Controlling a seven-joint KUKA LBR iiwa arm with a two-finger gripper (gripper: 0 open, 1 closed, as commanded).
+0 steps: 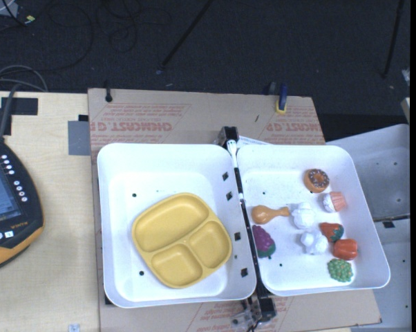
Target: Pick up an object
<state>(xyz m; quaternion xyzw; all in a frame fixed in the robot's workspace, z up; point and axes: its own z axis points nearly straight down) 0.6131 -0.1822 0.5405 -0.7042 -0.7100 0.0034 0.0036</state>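
I judge this as the very start of the pick: nothing is lifted, and every candidate lies in the right bin [363, 185], the bin on the side the arm reaches in from, so it is the near one for the gripper. As for the gripper itself, I cannot tell its state or whether it touches anything, and I claim no hold on any item. The toys are scattered in that bin: a donut [317, 180] toward the far rim, a drumstick [269, 214] lying flat by the divider, a purple piece [263, 241] just beside it, two white lumps [303, 216] in the middle that almost touch their neighbours, a red piece [344, 248], and a green piece [341, 271] on the near side. The left bin [118, 185], farther from the arm's side, bears a yellow tray [182, 239]. For the next move I would choose the donut or the green piece, since each sits apart from the others, then bring the gripper straight down over it with room either side. The crowded middle risks a nudge or a double catch.
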